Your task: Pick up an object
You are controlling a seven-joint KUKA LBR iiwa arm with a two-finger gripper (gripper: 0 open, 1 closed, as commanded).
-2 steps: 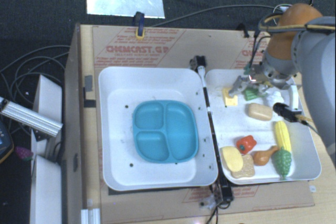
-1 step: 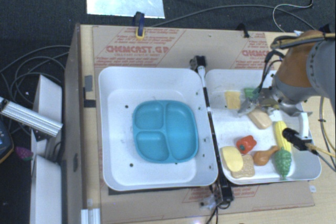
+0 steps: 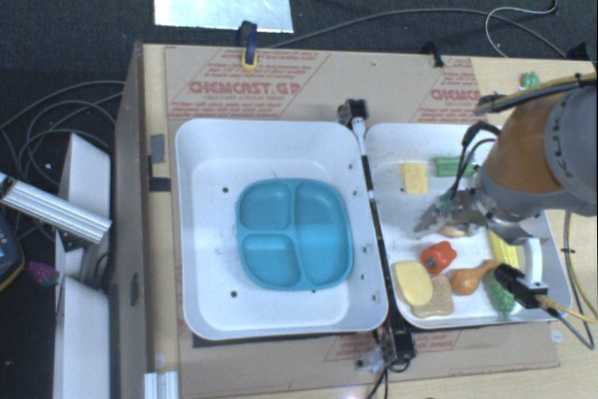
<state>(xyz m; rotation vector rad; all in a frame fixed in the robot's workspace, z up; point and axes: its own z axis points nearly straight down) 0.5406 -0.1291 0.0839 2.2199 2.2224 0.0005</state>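
Note:
My gripper (image 3: 445, 220) is low inside the right bin (image 3: 392, 145), near its middle, on the end of the grey and orange arm (image 3: 528, 154). A small tan piece (image 3: 456, 230) lies right under the gripper's tip; whether it is held is unclear. Just below the gripper sits a red toy (image 3: 437, 254). A yellow block (image 3: 414, 177) and a green piece (image 3: 447, 166) lie above it, towards the bin's back.
At the right bin's front lie a pale yellow round (image 3: 411, 280), a beige slice (image 3: 437, 301), an orange-brown gourd (image 3: 473, 277), a yellow cob (image 3: 505, 249) and a green piece (image 3: 503, 298). The left bin (image 3: 201, 201) holds a blue divided plate (image 3: 294, 234).

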